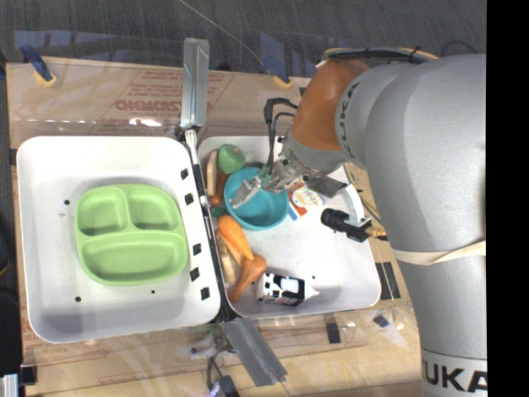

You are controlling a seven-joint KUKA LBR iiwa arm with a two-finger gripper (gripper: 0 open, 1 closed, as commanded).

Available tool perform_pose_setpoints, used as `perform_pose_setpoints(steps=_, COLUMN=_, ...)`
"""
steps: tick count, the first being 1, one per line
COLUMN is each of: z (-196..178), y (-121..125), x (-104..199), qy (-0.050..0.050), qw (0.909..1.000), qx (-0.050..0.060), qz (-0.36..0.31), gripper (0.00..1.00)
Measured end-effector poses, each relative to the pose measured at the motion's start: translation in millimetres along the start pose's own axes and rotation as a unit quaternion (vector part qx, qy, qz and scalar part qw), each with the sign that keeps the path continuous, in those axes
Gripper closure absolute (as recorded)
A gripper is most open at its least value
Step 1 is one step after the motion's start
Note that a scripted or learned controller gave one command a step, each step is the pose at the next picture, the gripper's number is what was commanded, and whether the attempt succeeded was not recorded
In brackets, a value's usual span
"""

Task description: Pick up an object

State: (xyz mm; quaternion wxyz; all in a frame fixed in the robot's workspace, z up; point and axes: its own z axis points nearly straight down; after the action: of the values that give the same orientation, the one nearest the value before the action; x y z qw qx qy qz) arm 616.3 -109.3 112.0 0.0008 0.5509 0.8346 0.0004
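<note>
Item: we log the grey two-finger gripper (248, 190) poised over the round teal plastic bowl (258, 209) in the right white bin (347, 279), likely its target; jaw state we cannot tell. Orange plastic carrots (235, 246) lie along the left wall.

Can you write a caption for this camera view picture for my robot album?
Robot claw reaching over a blue bowl beside the green plate.
</note>
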Motion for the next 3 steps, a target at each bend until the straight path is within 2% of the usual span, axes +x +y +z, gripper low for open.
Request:
perform_pose_setpoints(steps=1, z=12.1, y=26.7, x=-34.9, qy=0.011, qw=0.9793, qx=0.013, qz=0.202, gripper=0.00)
perform_pose_setpoints(steps=2, z=1.9, y=30.1, x=-37.3, qy=0.001, qw=0.9802, qx=0.002, qz=0.198, gripper=1.00)
perform_pose_setpoints(steps=3, z=18.0, y=-105.2, x=-28.4, qy=0.000, qw=0.9954, qx=0.001, qz=0.096, gripper=1.00)
